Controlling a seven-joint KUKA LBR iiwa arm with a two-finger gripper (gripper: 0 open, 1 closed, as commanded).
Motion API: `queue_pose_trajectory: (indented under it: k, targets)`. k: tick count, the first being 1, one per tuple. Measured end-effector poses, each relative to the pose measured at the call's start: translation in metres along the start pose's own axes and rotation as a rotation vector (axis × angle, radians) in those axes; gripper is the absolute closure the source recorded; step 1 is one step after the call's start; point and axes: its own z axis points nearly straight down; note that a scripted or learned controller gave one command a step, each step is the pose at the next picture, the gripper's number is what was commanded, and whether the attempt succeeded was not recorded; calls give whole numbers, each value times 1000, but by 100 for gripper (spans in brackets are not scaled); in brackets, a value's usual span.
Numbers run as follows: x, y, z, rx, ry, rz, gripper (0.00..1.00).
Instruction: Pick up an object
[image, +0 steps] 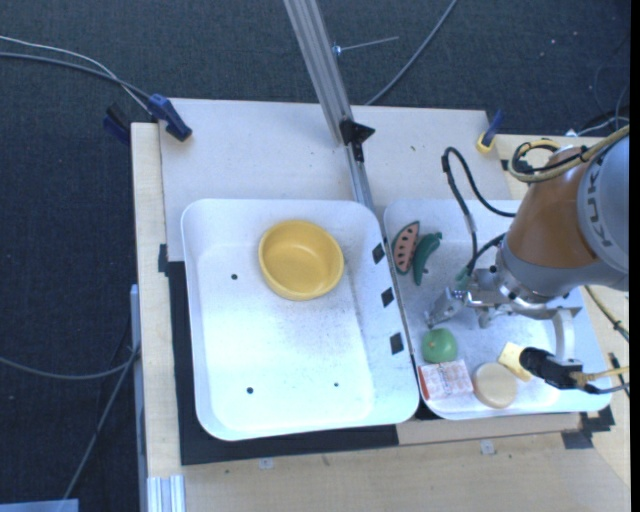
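My gripper (447, 305) hangs low over the middle of the right bin (446, 268), pointing toward the left. A green apple (438, 346) lies just below it, close to the tips. A red and white packet (445, 381) and a tan round piece (494, 386) rest at the bin's front edge. At the back of this bin lie a watermelon slice (404, 246) and a dark green vegetable (425, 252). I see nothing held in the gripper.
A yellow bowl (300, 259) stands at the back of the left bin (205, 330). A metal pole (330, 85) slants down to the divide between the bins. Black cables loop over the back of the right bin.
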Motion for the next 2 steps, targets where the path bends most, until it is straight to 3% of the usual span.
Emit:
queue_pose_trajectory:
  k: [1,2]
  targets:
    - [1,-1,14,-3,2,0,0]
    - [2,0,1,-7,3,1,100]
